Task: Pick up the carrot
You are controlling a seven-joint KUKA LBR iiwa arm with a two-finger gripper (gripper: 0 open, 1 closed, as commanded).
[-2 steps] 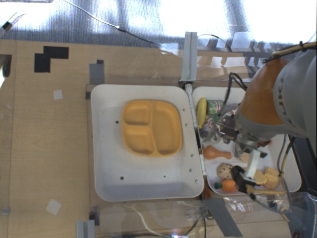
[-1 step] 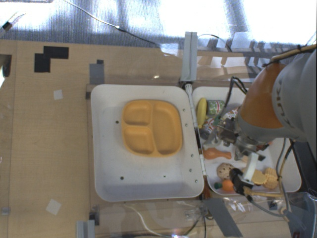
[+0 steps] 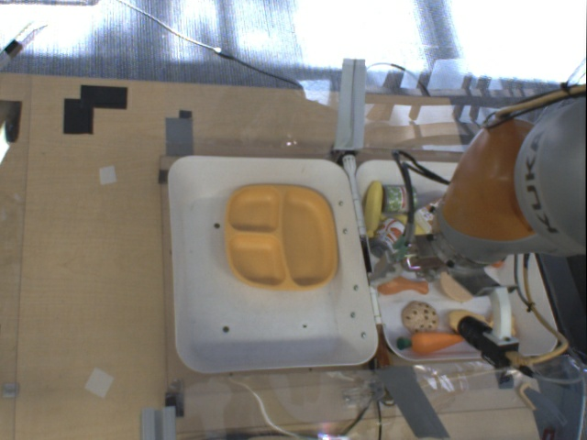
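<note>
In the left white bin (image 3: 197, 273) lies a yellow divided plate (image 3: 280, 235), a little toward twelve o'clock from the centre. In the right bin (image 3: 393, 337), a banana (image 3: 373, 204) lies at eleven o'clock, a small can (image 3: 399, 197) just beside it, and a speckled ball (image 3: 419, 315) toward seven o'clock.

A light wood-grain bench (image 3: 83, 273) is seen, matt and marked with black patches. The left bin (image 3: 197, 246) is of smooth white plastic with a soft sheen, and a matt yellow-orange plastic tray (image 3: 280, 235) is held in it. The carrot (image 3: 437, 342) is shown as smooth orange plastic. A glossy orange band (image 3: 486, 191) is carried on the grey arm (image 3: 558, 186).
</note>
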